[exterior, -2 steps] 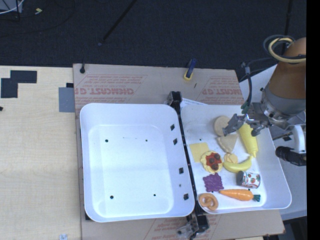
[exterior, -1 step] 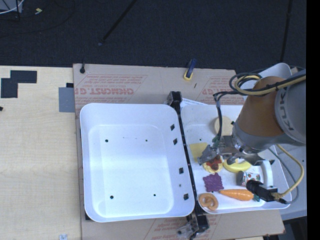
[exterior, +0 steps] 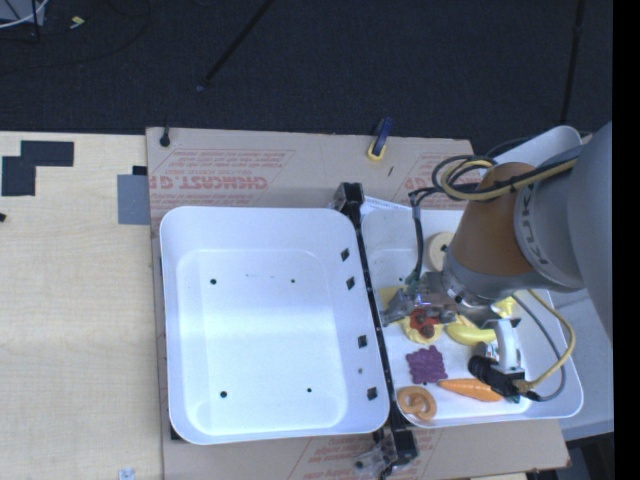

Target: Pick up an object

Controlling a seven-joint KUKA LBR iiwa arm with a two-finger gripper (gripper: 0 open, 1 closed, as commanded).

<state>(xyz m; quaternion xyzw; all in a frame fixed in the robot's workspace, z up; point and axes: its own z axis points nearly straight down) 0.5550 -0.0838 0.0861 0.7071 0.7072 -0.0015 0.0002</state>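
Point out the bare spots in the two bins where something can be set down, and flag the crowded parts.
The left bin offers bare floor from wall to wall. The right bin is crowded: the gripper hangs over its middle, with the purple piece, carrot and pretzel along the near side. A small bare strip lies by its far-left corner.

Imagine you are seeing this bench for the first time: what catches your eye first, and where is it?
The bulky grey arm with its orange band reaches in from the right and hangs over the right bin. Beneath it lies a bright cluster: a purple piece, an orange carrot, a yellow banana and a pretzel-like ring. Beside it the left bin is a broad white expanse.
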